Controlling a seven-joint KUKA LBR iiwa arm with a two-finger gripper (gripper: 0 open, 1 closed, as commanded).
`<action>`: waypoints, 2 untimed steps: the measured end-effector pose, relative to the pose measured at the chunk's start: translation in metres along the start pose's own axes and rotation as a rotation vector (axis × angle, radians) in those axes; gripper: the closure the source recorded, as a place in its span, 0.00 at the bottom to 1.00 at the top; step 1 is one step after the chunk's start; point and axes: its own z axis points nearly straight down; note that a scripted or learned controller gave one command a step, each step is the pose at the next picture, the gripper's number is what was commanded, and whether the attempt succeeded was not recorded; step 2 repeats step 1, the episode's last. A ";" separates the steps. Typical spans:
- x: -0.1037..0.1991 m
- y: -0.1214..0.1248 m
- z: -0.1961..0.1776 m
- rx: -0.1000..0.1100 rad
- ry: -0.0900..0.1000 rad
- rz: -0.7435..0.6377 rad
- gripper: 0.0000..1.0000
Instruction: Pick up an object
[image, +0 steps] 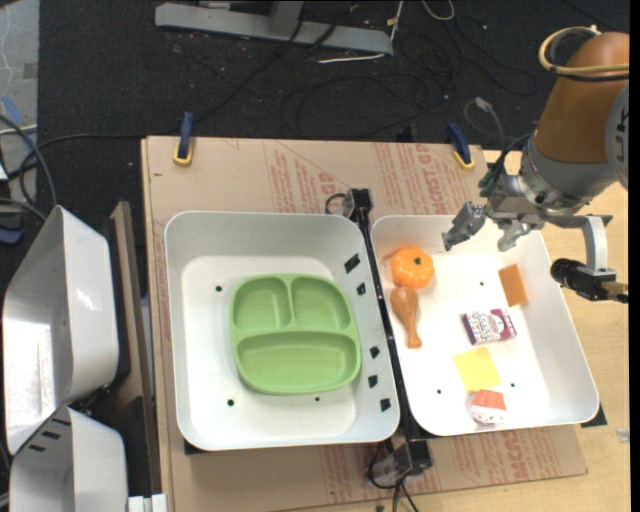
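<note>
My gripper (490, 230) hangs open over the back of the right bin (570, 330), its two fingers spread with nothing between them. Left of and just below it sits an orange toy pumpkin (411, 268), and a tan drumstick (407, 313) lies in front of that. An orange block (513, 285) lies below the gripper to the right. A small purple-and-white carton (488, 326), a yellow square (477, 368) and a red-and-white item (487, 404) lie nearer the front of the bin.
The left bin (190, 300) holds a green divided plate (296, 333). A black divider (375, 300) runs between the bins. Clamps (183, 140) hold the cardboard base at the back. White containers (55, 310) stand at the far left.
</note>
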 end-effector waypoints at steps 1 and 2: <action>-0.092 -0.030 -0.120 -0.009 -0.006 0.008 0.00; -0.092 -0.030 -0.120 -0.009 -0.006 0.008 0.00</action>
